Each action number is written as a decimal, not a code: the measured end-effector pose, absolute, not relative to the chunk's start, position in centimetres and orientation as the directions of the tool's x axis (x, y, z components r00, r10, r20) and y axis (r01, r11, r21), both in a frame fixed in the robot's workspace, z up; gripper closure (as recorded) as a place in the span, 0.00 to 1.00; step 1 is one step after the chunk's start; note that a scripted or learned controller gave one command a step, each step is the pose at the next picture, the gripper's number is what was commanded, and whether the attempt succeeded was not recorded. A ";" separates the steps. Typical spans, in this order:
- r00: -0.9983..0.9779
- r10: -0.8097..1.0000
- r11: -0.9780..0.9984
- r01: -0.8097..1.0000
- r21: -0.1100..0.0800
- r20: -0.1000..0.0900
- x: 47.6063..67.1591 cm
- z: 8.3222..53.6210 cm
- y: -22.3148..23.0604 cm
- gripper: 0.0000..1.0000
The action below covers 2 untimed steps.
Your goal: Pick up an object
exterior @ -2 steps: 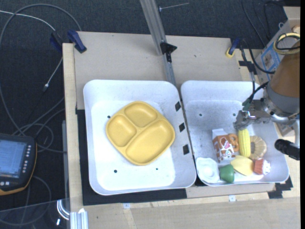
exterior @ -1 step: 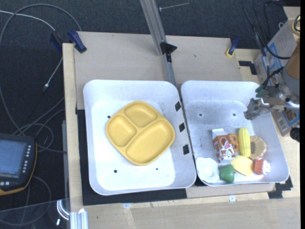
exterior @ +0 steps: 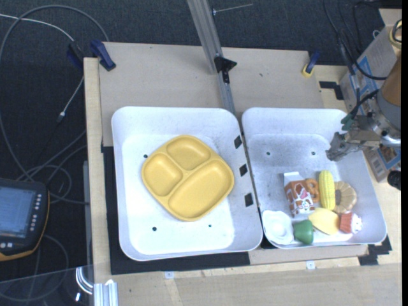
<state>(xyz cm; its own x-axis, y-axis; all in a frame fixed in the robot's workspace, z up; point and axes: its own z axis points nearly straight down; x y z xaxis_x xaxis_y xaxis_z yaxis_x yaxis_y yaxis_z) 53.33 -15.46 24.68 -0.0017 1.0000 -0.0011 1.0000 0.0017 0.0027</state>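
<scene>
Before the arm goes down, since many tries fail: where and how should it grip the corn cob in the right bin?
Grip the corn cob across its narrow middle, coming from straight above. It lies lengthwise, pointing up and down in the view, with a snack packet close on its left and a round tan piece on its right, so the fit looks tight.

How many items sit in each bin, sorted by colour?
Left bin:
Yellow: 1, the divided plate

Right bin:
Yellow: 2, corn cob, lemon-like piece
White: 1
Green: 1
Red-brown packet: 1
Tan: 1
Red: 1

Total: 8
</scene>
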 end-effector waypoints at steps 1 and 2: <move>-0.007 1.000 0.007 1.000 -0.002 0.004 53.5 23.8 -9.2 1.00; -0.006 1.000 0.006 1.000 -0.004 0.004 54.2 22.8 -4.2 1.00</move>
<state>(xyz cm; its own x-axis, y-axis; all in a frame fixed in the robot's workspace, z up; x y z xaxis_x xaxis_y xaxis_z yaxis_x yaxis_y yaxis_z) 54.17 -4.23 22.82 -0.0062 1.0000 0.0037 1.0000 0.0062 -0.0040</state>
